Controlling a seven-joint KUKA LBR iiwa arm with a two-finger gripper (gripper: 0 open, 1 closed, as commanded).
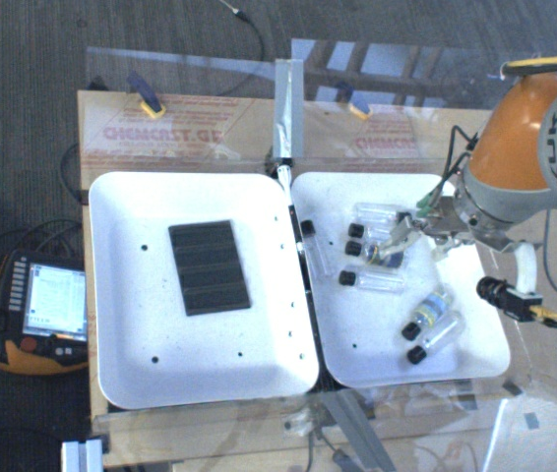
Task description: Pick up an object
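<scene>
Nearest us in the right bin (475,362), two capped vials (428,324) lie loose side by side, caps down toward the front-left and necks slanting up-right — they look simply dropped there, out of the arm's way. Further back the gripper (397,244) is down among the clear vial cluster (372,249), apparently going for one whose long axis runs roughly left-right with its black cap at the left — whether the hand is wide, narrow or gripping anything, I can't tell. Over in the left bin (121,205), a dark ribbed block (210,266) lies flat, long axis near to far.
</scene>
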